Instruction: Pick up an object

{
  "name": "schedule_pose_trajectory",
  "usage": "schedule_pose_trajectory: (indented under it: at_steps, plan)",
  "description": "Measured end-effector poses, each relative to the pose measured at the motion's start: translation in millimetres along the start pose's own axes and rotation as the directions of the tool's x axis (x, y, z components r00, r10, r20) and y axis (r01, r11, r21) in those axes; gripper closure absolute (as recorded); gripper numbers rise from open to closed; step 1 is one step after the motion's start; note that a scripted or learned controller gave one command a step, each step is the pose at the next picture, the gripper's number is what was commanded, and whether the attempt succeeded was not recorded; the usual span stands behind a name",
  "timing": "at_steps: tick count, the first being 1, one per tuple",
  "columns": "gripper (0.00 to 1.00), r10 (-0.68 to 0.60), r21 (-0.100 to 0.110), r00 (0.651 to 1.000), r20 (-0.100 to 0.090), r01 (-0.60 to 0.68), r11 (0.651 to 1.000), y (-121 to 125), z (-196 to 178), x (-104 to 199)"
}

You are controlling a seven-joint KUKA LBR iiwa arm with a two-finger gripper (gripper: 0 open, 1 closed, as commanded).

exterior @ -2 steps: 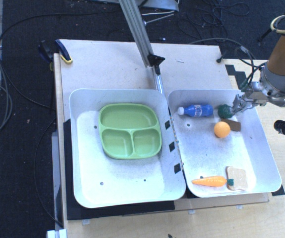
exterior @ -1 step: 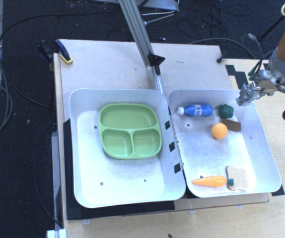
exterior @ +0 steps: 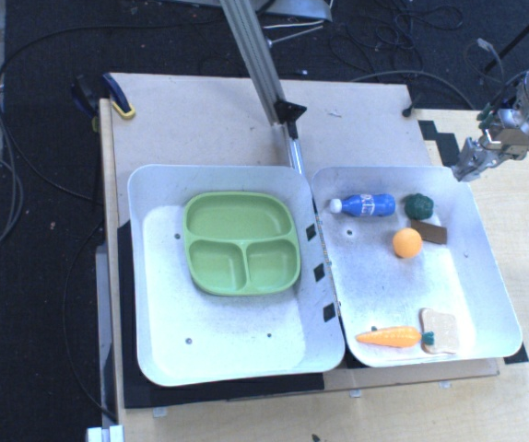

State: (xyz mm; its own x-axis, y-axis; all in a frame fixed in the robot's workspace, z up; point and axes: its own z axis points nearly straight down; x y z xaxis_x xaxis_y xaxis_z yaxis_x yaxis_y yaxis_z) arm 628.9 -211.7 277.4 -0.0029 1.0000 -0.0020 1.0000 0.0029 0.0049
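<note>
1. Pincer [exterior: 472,166]: over the tabletop [exterior: 200,122] beside the right bin's [exterior: 486,274] far right corner; whether it is open, I cannot tell.
2. Right bin: blue bottle [exterior: 368,205], dark green lump [exterior: 419,205], orange ball [exterior: 407,243] near its far edge; carrot [exterior: 389,338] at its near edge.
3. Left bin [exterior: 154,339]: green divided plate [exterior: 242,243].

The claw [exterior: 468,166] hangs just past the right bin's [exterior: 486,265] far corner, near a dark green lump [exterior: 419,205].

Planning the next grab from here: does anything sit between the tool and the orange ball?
Yes. The dark green object and the brown block lie between the tool and the orange ball.
</note>
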Motion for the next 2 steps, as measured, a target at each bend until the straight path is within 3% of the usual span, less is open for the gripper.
schedule_pose_trajectory:
  at_steps: [2]
  plan:
    - [1.00,-0.001,0.007,1.000,-0.002,0.001,1.000,-35,31,90]
